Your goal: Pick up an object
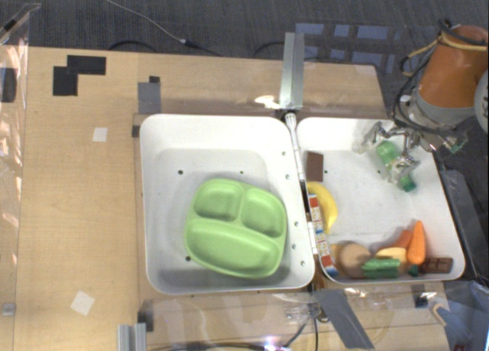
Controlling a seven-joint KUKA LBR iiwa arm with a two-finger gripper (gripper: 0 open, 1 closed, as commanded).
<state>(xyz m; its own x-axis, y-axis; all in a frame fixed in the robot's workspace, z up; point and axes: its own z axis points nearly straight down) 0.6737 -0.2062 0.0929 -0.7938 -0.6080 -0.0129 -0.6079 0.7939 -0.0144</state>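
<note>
My gripper hangs over the far right corner of the right bin, below the orange wrist band. A pale green toy with a darker green end sits right at the gripper, partly covered by it; whether it is gripped cannot be told. Other objects in this bin: a banana and a brown block by the left wall, and along the near edge a carrot, a green block, a round brown piece and a yellow piece.
The left bin holds a green divided plate, tilted, near its front. A metal divider stands between the bins at the back. Cables run behind the arm at the right.
</note>
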